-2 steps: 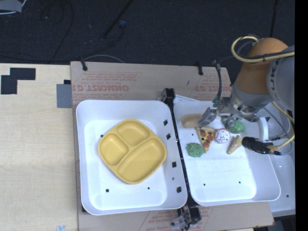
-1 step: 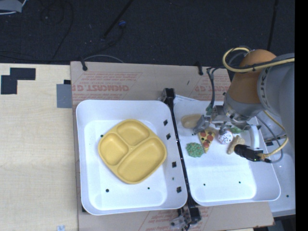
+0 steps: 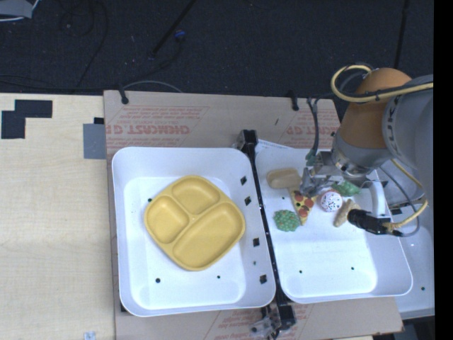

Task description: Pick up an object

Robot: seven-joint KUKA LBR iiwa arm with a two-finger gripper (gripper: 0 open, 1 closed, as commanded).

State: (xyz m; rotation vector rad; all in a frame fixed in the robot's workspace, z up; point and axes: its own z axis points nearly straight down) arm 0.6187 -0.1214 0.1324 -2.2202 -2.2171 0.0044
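Yellow plastic first: a three-compartment divided plate (image 3: 195, 222) sits alone in the left bin (image 3: 134, 289), rotated at a diagonal, roughly centred on the floor of the bin.

I log the right bin (image 3: 354, 275) as holding the small objects, all clustered in its upper half. A tan, bread-like piece (image 3: 282, 179) lies near the divider between the bins. Below it, a green leafy lump (image 3: 286, 220) rests just beside a pizza slice (image 3: 303, 207), the two touching or nearly so. To the right of the slice is a white ball with dark speckles (image 3: 330, 202), then a tan stick-shaped item (image 3: 343, 212) lying tilted, and a green piece (image 3: 347, 188) above it, partly under the arm.

The arm (image 3: 368, 119) comes in from the right, orange band uppermost, wrist bent down over the upper part of the right bin. The gripper (image 3: 316, 183) is low, directly above the pizza slice and the speckled ball, close to both. From this angle the fingers blur into dark metalwork, so I cannot tell how wide they stand or whether anything is caught between them; possibly they are touching the top edge of the slice.
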